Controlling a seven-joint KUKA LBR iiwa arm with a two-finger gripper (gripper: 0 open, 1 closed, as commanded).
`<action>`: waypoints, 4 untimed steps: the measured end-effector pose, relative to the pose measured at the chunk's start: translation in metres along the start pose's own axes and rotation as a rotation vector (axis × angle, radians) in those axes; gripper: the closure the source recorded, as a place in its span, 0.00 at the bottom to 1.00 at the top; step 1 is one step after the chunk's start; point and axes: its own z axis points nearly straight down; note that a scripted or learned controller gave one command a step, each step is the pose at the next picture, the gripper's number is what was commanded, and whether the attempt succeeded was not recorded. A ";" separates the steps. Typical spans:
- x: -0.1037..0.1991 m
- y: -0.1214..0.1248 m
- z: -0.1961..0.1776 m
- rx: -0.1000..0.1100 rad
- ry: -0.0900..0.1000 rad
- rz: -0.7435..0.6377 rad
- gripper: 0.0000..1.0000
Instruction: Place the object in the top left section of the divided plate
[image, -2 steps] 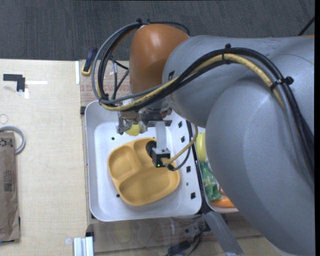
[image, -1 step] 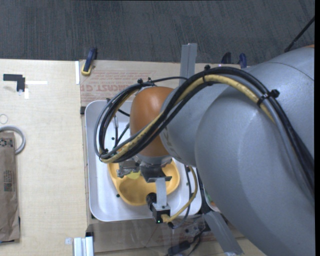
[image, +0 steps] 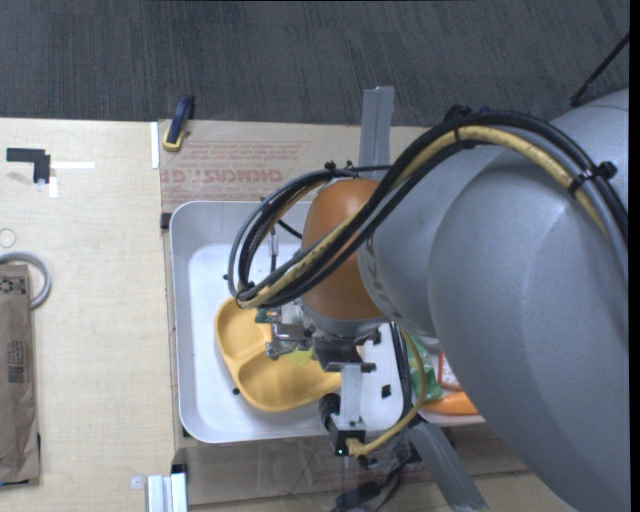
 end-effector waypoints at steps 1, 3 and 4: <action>0.045 0.066 0.046 -0.007 0.001 -0.517 1.00; 0.028 0.040 -0.063 -0.002 -0.001 -0.815 1.00; 0.039 0.011 0.030 -0.025 0.001 -0.781 1.00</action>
